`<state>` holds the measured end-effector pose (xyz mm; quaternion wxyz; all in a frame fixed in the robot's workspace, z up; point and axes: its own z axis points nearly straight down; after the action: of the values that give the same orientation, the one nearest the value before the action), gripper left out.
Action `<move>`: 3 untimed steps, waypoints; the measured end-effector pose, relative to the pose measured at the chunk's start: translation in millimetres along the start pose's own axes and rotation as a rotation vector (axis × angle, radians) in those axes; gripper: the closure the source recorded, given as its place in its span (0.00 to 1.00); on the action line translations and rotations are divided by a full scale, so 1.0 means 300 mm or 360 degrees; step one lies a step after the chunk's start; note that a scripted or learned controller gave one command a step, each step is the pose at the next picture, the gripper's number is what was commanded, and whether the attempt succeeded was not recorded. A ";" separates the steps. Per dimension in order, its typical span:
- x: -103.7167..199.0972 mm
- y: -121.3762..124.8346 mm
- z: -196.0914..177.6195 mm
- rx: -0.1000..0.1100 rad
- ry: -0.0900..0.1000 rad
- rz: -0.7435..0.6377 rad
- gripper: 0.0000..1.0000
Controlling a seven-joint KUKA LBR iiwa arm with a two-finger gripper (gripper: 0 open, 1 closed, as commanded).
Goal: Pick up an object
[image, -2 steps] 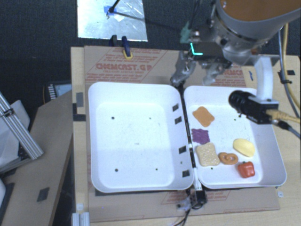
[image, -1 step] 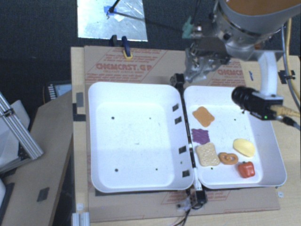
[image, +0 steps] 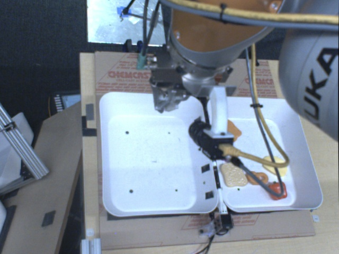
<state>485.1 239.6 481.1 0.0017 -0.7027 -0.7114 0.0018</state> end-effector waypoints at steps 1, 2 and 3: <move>-0.019 0.002 0.618 0.0013 -0.0010 0.0018 1.00; -0.021 0.002 1.180 0.0010 -0.0007 0.0019 1.00; -0.065 0.273 1.280 -0.0014 -0.0001 0.0023 1.00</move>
<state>565.4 221.0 96.8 -0.0016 -0.7079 -0.7063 -0.0009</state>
